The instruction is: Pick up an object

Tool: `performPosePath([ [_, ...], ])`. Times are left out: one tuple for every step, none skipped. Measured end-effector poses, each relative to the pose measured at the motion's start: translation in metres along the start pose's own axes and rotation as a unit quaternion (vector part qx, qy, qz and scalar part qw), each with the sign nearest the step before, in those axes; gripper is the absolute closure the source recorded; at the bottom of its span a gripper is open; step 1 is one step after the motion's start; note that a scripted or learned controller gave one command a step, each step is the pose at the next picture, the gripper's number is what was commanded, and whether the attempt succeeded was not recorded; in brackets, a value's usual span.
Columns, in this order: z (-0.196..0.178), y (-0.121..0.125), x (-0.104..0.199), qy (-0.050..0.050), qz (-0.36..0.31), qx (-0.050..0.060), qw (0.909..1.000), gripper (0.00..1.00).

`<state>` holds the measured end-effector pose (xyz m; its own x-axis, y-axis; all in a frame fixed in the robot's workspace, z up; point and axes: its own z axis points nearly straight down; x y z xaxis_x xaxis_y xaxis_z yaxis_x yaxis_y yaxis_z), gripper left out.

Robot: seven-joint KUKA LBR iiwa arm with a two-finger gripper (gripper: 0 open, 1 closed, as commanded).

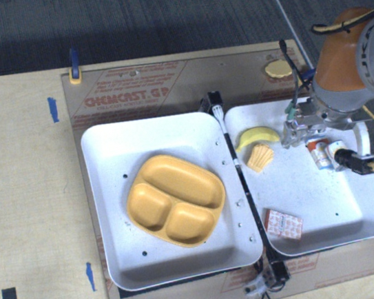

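Observation:
The right bin (365,220) holds a yellow banana (254,135) near its far left corner. Just in front of the banana lies a ridged yellow wedge (260,158). A small red-and-white patterned packet (282,224) rests by the bin's near left wall. A little red-and-white object (321,155) sits toward the bin's right side. My gripper (295,130) hangs low over the far part of this bin, between the banana and the little red-and-white object. It is just right of the banana and I see nothing held in it.
The left bin (110,191) carries a large yellow divided plate (174,199). A black divider (235,166) runs between the bins. A tan disc (277,69) lies on the cardboard behind the right bin. The arm's grey and orange body (348,65) overhangs the right bin's far right corner.

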<state>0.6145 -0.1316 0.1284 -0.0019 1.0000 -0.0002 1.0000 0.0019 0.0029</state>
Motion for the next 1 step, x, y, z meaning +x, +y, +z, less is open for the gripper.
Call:
performPosePath([
  [0.0244,0.0339,0.0186,0.0,0.0,0.0,1.0,1.0],
])
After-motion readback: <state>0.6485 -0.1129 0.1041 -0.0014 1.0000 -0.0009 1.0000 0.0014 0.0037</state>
